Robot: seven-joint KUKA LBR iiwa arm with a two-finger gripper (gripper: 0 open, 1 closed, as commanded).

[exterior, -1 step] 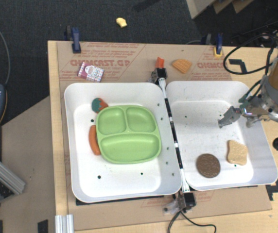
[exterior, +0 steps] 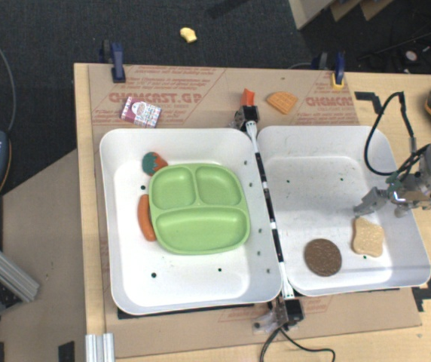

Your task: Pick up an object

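The gripper sits low at the right side of the right bin. I cannot tell how it is set. Nothing shows in its grip. A pale cracker lies just below it. A round brown cookie lies near the cracker, to its left. In the left bin sits a green plate with three parts. An orange carrot lies along its left edge.

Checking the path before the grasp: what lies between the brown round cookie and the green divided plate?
In the camera view, bare white bin floor on either side and the two bins' adjoining rims lie between the brown cookie and the green plate.
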